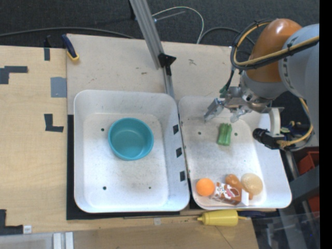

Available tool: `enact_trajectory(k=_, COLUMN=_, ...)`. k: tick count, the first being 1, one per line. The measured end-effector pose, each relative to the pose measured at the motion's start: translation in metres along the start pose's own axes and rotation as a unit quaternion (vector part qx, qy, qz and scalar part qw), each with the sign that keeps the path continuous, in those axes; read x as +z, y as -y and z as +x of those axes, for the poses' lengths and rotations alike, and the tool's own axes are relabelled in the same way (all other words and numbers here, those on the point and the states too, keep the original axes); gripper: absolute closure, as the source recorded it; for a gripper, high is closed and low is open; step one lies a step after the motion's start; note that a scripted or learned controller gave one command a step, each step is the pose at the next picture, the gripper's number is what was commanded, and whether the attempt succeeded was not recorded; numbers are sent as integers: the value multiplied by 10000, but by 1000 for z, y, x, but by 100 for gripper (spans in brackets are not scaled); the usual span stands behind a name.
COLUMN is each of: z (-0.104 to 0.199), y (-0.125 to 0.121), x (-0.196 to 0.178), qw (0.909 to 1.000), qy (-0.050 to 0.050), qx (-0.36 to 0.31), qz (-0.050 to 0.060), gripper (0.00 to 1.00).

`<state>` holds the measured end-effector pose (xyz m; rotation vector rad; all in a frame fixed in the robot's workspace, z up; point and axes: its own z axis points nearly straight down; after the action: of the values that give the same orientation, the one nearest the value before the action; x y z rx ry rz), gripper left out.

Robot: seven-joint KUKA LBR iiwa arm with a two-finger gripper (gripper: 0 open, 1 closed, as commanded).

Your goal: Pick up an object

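My gripper (223, 113) hangs over the far part of the right bin (270, 162), its two fingers spread open with nothing between them. Just below the fingertips a small green block (224, 134) lies on the bin floor, apart from the fingers. At the bin's near edge sit an orange ball (205, 187), a red and white packet (227, 192), a brownish piece (233, 180) and a pale round piece (252, 182).
The left bin (88, 139) holds a teal bowl (130, 138). A yellow bottle (220, 218) lies on the bench just in front of the right bin. A grey metal pole (150, 32) slants down to the bins' shared far corner.
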<state>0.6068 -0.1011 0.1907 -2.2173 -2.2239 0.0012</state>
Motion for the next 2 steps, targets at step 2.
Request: enact_trajectory(k=2, z=2, y=-7, x=60, qw=10000, qy=4, qx=4, qz=31, gripper=0)
